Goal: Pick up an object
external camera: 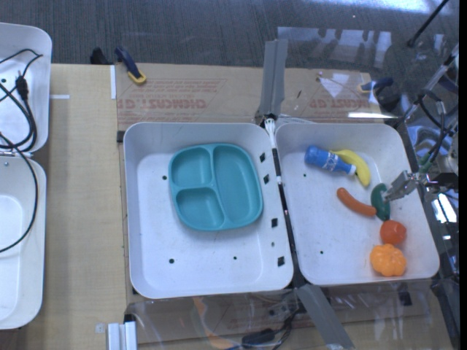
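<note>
— Where is the gripper right now?

— Low over the right bin, near its right wall. The metal fingers point left and down from the arm's wrist, and their tips sit just beside the upper end of a dark green piece.

— Is it holding that green piece?

— I cannot tell. The tips are right at its top edge, possibly touching, but the piece is not plainly between them. Whether the fingers are wide or narrow is too small and blurred to make out.

— What else lies near the fingers?

— An orange sausage-shaped thing lies slanted just left of the green piece, its lower end touching or nearly touching it. Above and to the left, a blue bottle lies on its side against a yellow banana. Below the green piece sit a red-orange tomato and, just below that, a bumpy orange fruit close to the bin's lower right corner.

— And the left bin?

— It holds a teal divided plate, three compartments, lying flat and slightly turned, well apart from the gripper.

— Anything outside the bins?

— A blue and yellow clamp rests on the bench beyond the left bin.
</note>
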